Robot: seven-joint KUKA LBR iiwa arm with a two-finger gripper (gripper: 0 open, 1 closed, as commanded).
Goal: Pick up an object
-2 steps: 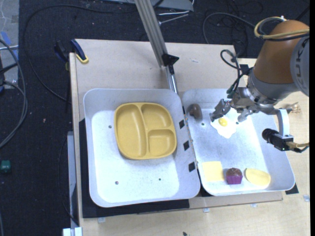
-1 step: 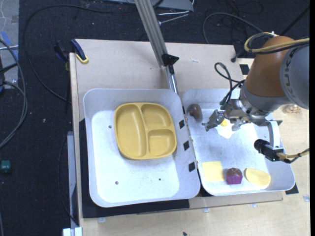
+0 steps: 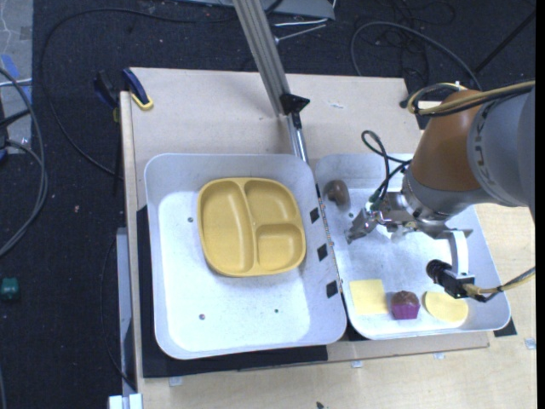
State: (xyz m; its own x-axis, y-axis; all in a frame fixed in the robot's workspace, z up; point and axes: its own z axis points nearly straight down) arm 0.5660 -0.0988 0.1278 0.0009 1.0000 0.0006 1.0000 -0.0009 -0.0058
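Observation:
My gripper [image 3: 361, 226] hangs over the middle of the right bin [image 3: 485, 254], reaching in from the right on the grey and orange arm. A brown rounded object [image 3: 337, 192] lies at the bin's far left, just up and left of the gripper. Along the bin's near edge lie a pale yellow square [image 3: 368, 296], a purple block [image 3: 404, 305] and a yellow disc [image 3: 447, 308]. Nothing shows between the fingers.
The left bin [image 3: 170, 313] holds a yellow divided tray [image 3: 252, 226]. A metal pole [image 3: 264, 45] slants down from the top to the gap between the bins. Cables lie on the dark floor around the bench.

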